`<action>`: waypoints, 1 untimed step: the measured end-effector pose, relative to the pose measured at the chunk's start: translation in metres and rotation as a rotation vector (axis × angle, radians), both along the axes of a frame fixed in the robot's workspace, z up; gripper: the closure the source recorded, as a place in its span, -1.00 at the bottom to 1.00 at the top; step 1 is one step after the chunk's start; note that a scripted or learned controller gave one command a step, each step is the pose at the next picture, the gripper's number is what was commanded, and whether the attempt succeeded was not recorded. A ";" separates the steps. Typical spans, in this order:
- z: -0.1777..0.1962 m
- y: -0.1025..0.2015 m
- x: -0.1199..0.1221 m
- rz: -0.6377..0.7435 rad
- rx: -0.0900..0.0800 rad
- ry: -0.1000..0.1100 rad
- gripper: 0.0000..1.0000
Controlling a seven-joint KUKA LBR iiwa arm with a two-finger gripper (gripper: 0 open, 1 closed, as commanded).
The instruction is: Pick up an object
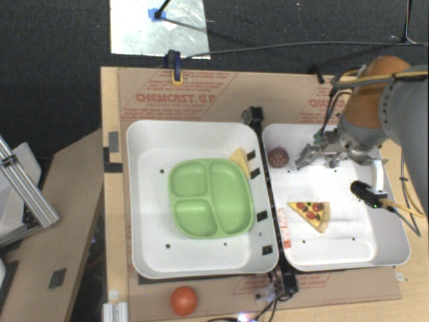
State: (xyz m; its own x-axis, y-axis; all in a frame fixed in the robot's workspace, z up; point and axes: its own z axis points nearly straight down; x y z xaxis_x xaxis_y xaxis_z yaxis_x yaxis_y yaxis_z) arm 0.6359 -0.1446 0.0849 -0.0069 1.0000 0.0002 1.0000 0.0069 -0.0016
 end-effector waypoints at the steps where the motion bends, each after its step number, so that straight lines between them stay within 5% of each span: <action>1: 0.000 0.000 0.001 0.000 -0.001 -0.004 -1.00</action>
